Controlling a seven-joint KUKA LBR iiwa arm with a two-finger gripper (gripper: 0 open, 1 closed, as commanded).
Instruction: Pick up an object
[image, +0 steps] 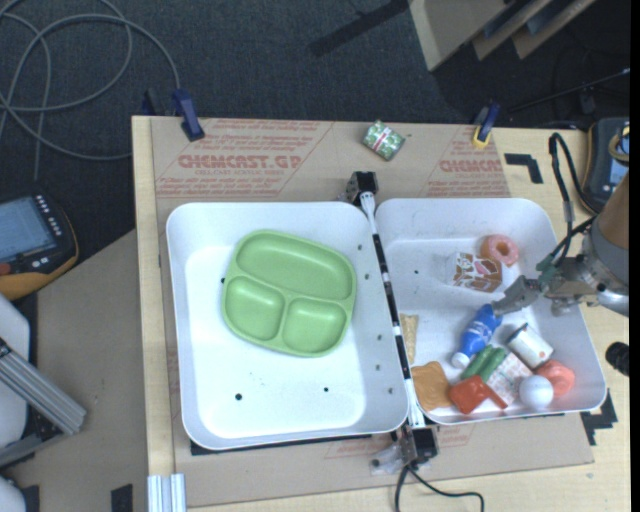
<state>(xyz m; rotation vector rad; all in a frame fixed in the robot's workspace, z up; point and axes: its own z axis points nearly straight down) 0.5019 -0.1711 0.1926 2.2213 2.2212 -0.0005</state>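
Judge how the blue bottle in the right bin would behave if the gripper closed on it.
The blue bottle lies on its side, so its rounded body would probably roll or slide under a push. It looks like small, light plastic, likely stiff. The green item touching it may shift too.

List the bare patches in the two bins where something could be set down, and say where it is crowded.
Left bin: bare floor in front of and left of the green tray. Right bin: bare floor at its back left, beside the doughnut. Crowded: its front right, around the blue bottle and claw.
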